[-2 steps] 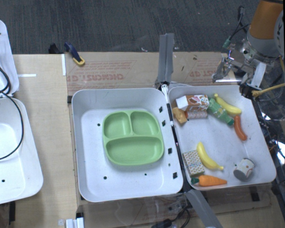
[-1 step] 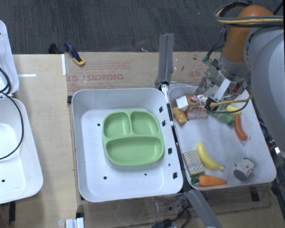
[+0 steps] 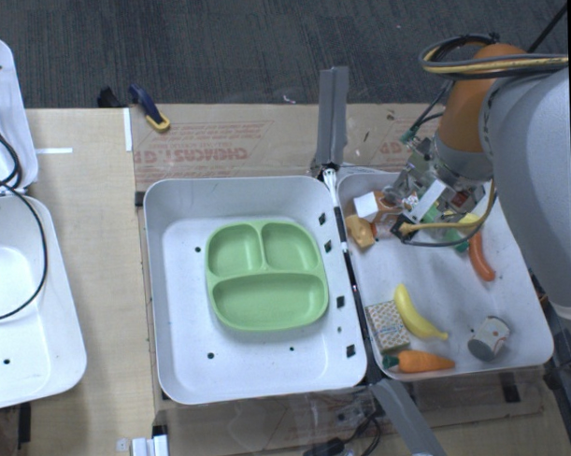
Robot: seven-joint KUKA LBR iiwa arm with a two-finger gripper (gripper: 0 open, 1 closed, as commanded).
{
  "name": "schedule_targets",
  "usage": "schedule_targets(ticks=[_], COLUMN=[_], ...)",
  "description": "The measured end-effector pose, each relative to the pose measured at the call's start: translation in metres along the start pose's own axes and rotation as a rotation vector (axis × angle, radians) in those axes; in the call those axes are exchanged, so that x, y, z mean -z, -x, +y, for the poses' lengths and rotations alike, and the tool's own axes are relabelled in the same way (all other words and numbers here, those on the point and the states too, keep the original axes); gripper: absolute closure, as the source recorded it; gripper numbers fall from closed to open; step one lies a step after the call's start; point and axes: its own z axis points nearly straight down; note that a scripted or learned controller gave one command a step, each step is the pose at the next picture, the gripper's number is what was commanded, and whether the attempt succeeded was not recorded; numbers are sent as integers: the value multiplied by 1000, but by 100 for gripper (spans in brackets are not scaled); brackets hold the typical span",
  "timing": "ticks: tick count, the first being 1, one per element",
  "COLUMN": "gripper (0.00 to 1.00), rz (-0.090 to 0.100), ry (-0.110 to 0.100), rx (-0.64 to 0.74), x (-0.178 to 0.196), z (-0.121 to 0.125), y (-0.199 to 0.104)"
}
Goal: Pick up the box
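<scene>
Roughly, working across from nine o'clock to three: the left bin (image 3: 166, 301) on the desk (image 3: 78, 183) holds a green divided plate (image 3: 266, 274), which plays no part here. The right bin (image 3: 526, 289) carries the rest. At its six o'clock corner, touching the wall beside the left bin, lies the box (image 3: 388, 324), small, flat and speckled, with a banana (image 3: 418, 314) just beside it and a carrot (image 3: 426, 361) just below. A grey cup (image 3: 488, 337) lies toward four o'clock. The hand (image 3: 417, 201) sits at the bin's twelve o'clock end, well apart from the box, among a white block (image 3: 366, 206) and other clutter; whether it is apart or together I cannot tell. To do this well, it should probably travel toward six o'clock, come down over the box squarely, and stay clear of the wall and the banana.
</scene>
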Motion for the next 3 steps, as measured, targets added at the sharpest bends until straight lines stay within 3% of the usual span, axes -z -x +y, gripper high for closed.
schedule_targets(ticks=[1, 2, 3], gripper=[0, 0, 0], rz=[3, 1, -24], ry=[-2, -17, -23], rx=[25, -127, 72], x=[-8, -9, 120], z=[13, 10, 28], y=[-13, -16, 21])
